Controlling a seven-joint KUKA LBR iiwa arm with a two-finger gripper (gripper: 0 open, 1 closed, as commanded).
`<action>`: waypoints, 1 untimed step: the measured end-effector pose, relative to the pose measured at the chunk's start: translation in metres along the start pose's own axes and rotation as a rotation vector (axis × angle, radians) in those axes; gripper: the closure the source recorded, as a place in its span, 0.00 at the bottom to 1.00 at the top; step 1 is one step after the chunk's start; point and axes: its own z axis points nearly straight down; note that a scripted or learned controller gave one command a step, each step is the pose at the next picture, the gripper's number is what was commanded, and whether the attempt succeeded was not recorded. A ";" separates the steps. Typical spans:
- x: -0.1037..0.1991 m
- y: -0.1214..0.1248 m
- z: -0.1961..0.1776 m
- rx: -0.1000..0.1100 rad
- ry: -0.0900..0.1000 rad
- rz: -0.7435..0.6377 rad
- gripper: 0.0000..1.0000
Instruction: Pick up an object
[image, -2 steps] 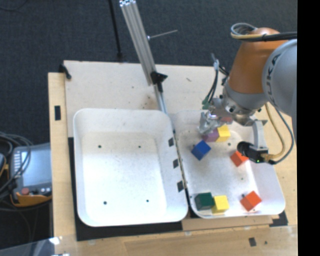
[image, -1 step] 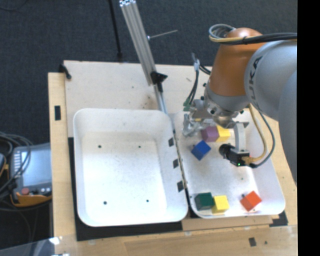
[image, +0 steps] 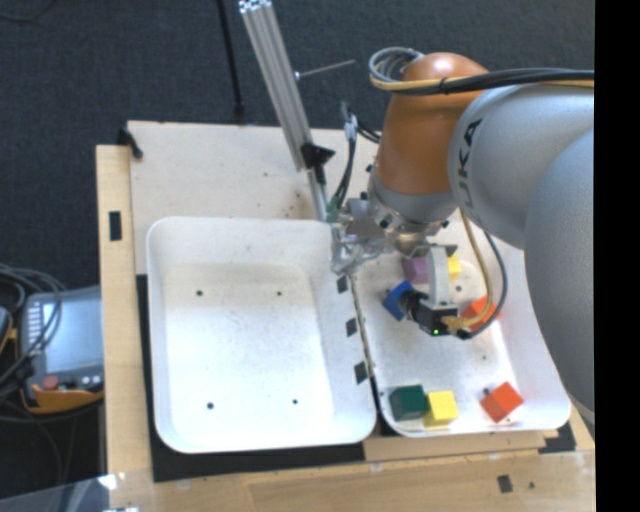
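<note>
My gripper (image: 347, 252) hangs low over the upper left part of the right bin (image: 455, 365), close to the wall between the two bins. Just to its right lie a blue block (image: 398, 300) and a purple block (image: 415, 268), partly covered by the wrist. A small yellow piece (image: 453, 268) and an orange piece (image: 478, 308) peek out further right. Nothing shows between the gripper's tips.
Along the right bin's front edge sit a green block (image: 407, 402), a yellow block (image: 441, 407) and an orange block (image: 502, 401). The left bin (image: 240, 330) lies beside it. A slanted metal rail (image: 285, 100) rises behind the bins.
</note>
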 end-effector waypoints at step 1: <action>0.047 0.001 0.015 0.004 -0.001 0.002 1.00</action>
